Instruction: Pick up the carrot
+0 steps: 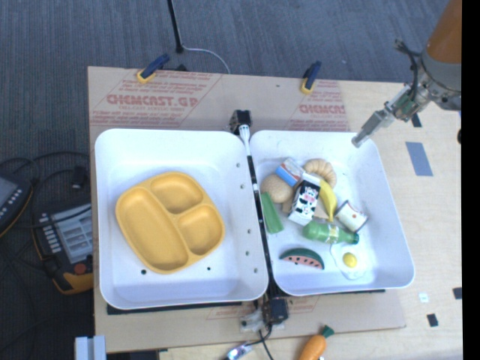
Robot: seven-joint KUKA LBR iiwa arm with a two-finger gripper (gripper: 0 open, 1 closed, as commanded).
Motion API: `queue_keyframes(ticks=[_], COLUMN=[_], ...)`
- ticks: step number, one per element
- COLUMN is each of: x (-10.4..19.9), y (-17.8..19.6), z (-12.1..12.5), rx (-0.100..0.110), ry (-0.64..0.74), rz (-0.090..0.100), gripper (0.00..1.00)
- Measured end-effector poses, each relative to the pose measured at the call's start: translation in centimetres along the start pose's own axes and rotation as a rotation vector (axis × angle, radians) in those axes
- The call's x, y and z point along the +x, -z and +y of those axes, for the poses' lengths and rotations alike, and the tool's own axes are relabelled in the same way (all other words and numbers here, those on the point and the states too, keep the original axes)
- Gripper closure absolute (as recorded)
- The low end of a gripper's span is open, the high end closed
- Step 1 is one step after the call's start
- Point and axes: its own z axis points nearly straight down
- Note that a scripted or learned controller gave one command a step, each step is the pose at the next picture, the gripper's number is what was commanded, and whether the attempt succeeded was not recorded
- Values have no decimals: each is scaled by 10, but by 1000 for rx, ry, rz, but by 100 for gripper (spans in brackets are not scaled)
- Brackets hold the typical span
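Bench (150, 100), brown protective sheet, centre of frame, bearing two white bins: left bin (112, 145), right bin (390, 223). Carrot (313, 346) lies on the bench at lower edge, right of centre.

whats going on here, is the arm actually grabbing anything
Not at this moment. The gripper hangs at the far right corner of the right bin, above its rim, with nothing between its fingers. The carrot it is meant to pick up lies outside both bins, on the board at the near edge. The right bin holds a heap of toy food; the left bin holds a yellow divided plate.
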Motion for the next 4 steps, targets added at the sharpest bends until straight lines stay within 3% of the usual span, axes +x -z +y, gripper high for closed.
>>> queue_keyframes(ticks=[1,2,3,4], x=[25,30,22,48], y=[-110,-113,-62,-49], z=[-40,-35,-35,-79], rx=[-1,-2,-3,-3], ry=[421,714,939,1162], rz=[3,2,-1,1], gripper=[0,0,0,0])
